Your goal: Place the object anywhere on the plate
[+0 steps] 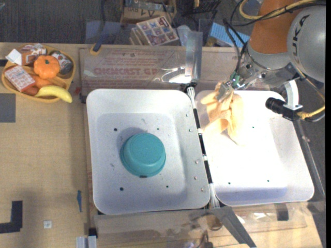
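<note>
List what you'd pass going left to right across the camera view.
Fruit basket → left bin → teal plate → yellow cloth, hanging from the end effector → right bin

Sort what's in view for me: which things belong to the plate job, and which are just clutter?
Job:
end effector, at the right bin's top left
yellow cloth hanging below it
teal plate in the left bin

Clutter:
bowl of toy food, far left
puzzle box behind the bench
</note>
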Motion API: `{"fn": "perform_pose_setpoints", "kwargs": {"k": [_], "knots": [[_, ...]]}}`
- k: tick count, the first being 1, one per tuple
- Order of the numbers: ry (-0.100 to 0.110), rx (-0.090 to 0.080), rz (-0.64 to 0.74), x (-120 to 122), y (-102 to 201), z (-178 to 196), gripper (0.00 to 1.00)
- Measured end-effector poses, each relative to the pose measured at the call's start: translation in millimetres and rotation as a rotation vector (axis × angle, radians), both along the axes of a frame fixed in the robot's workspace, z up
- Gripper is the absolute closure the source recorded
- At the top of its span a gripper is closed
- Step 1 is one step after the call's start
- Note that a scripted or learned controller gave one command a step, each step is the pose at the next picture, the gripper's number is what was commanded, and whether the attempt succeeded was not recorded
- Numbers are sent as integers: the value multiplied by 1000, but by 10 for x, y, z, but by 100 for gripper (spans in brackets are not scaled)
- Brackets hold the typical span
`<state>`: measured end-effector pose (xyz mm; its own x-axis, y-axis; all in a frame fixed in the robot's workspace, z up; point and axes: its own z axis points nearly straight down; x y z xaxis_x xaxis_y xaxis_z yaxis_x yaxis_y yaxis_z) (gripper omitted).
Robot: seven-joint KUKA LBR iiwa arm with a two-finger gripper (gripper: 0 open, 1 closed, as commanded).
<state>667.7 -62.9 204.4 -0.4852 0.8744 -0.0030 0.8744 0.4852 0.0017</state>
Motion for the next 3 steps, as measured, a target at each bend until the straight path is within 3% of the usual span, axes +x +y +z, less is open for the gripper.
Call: {"fn": "perform_pose_setpoints", "kwargs": {"k": [1, 3], "knots": [[-3, 0, 2, 13, 4, 214, 100], [0, 1, 797, -543, 859, 364, 100]]}}
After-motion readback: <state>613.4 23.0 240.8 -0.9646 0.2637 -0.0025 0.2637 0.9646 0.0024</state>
